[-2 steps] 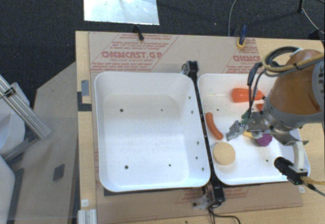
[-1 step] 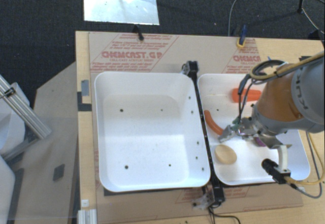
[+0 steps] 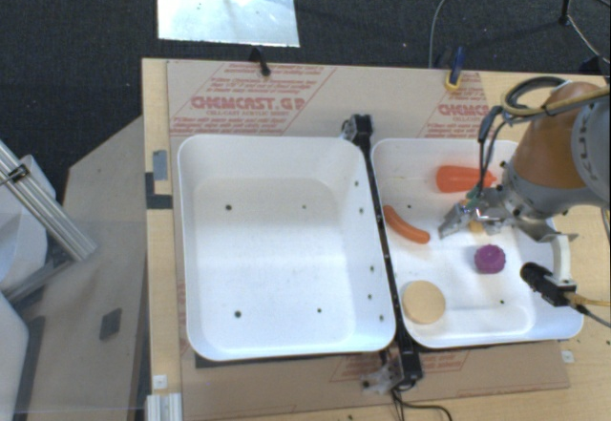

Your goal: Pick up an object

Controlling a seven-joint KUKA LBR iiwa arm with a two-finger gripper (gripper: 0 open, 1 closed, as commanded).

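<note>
Camera view: jaws [image 3: 462, 219], state unclear, hover between orange sausage [image 3: 407, 225] and purple ball [image 3: 490, 259].

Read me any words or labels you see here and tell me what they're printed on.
"CHEMCAST GP": red print on the brown protective sheet under the bins, left of centre; smaller lines around it are too blurred to read.
A second red print on the same sheet, near the blue clip, looks like the same mark but is too blurred to confirm.

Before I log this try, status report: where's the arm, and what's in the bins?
Gripper over right bin, nothing seen held. Purple ball, orange sausage, carrot, tan disc all lie loose there. Nothing blocks them.
</note>
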